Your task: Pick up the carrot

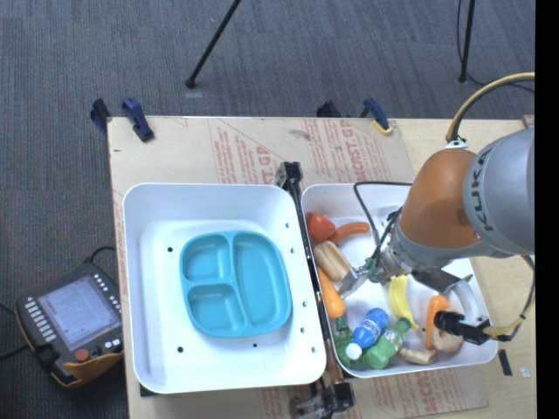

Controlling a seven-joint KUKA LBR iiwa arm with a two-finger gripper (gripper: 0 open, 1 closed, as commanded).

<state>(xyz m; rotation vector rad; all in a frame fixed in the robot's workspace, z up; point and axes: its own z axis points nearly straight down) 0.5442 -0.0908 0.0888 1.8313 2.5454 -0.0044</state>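
Looming largest and highest over the bench, the arm's grey body with its orange band [445,212] reaches in from the right and hangs over the right bin [371,195]; below it the gripper [356,279] points down and to the left into that bin, its metal fingers slightly parted with nothing seen between them, so it is released and grasps nothing; the carrot [330,298], a slim orange piece, lies along the left wall of the right bin, just beside and a little below the fingertips, though whether they touch it cannot be told; above the carrot sits a tan bread roll [331,258], and above that a red tomato [320,227] with an orange-red sausage [353,230] just to its right; toward the front of the bin a bottle with a blue label [367,330] lies tilted against a green bottle [385,347]; a yellow banana [399,297] stands near the middle, partly under the arm, and a small orange piece [434,308] lies to its right; the left bin [140,234] holds a turquoise divided plate [234,283] with three compartments, lying flat in its middle; both bins rest side by side on a wooden board [253,147] fixed with blue clamps [137,118] at its far edge; a control pendant [68,323] lies on the grey carpet to the left of the bench.
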